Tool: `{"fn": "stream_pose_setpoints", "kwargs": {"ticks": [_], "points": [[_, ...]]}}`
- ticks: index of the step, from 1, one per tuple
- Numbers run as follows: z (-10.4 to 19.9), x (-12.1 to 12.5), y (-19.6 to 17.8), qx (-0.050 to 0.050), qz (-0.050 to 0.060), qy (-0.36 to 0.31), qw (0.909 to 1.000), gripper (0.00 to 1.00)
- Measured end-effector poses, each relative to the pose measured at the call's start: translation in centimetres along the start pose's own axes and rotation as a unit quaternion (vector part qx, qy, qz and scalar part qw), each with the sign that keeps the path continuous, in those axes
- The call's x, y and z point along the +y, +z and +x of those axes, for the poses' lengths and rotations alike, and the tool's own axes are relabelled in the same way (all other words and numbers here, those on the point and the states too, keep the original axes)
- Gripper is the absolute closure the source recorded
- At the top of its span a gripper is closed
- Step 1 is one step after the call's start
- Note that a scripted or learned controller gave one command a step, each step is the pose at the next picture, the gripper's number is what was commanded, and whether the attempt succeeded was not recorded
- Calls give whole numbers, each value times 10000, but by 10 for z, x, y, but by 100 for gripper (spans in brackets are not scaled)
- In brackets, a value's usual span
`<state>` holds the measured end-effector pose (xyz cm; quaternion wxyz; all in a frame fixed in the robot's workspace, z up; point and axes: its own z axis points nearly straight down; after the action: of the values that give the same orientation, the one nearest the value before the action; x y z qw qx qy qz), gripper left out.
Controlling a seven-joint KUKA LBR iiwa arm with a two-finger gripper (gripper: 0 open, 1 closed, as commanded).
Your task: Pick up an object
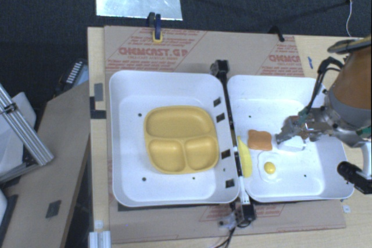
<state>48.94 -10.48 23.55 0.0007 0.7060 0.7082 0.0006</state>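
In the right bin lie a brown toast slice, a fried egg with a yellow yolk, and a yellow banana-like piece along the bin's left wall. My gripper hangs over the right bin, just right of the toast, reaching in from the right. Nothing shows between its tips. A yellow three-compartment plate rests in the left bin.
A black divider runs between the two bins. The bins stand on a cardboard sheet. A yellow clamp sits at the cardboard's back edge. A metal frame stands at the far left.
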Motion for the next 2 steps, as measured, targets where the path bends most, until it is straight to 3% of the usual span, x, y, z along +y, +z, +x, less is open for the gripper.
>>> {"fn": "stream_pose_setpoints", "kwargs": {"ticks": [2], "points": [[11, 4, 113, 7, 27, 10, 10000, 0]]}}
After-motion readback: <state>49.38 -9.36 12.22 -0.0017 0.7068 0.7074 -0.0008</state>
